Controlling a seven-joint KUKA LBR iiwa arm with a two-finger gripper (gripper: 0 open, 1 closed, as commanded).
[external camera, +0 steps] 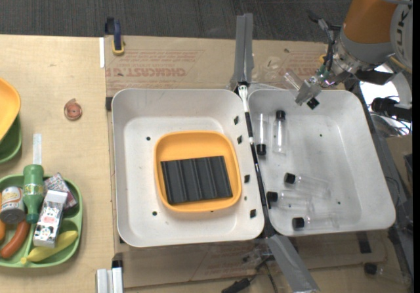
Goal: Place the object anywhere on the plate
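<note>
An orange plate (pixel 172 144) lies in the middle of the left bin (pixel 131 154). On it rests a dark grey ribbed slab (pixel 197 178), flat and covering most of the plate's floor. Several clear vials with black caps lie in the right bin (pixel 348 154), among them one upright-looking vial (pixel 280 129) and one near the front (pixel 298 222). My gripper (pixel 308 96) hangs over the far edge of the right bin, well to the right of the plate. A faint clear shape (pixel 293 80) sits just beside its tip; I cannot make out what it is.
A green tray (pixel 65 246) with toy food and a bottle stands at the front left, with a yellow bowl (pixel 8 111) behind it. A small pink object (pixel 73 110) lies on the bench. A grey divider post (pixel 243 48) rises between the bins at the back.
</note>
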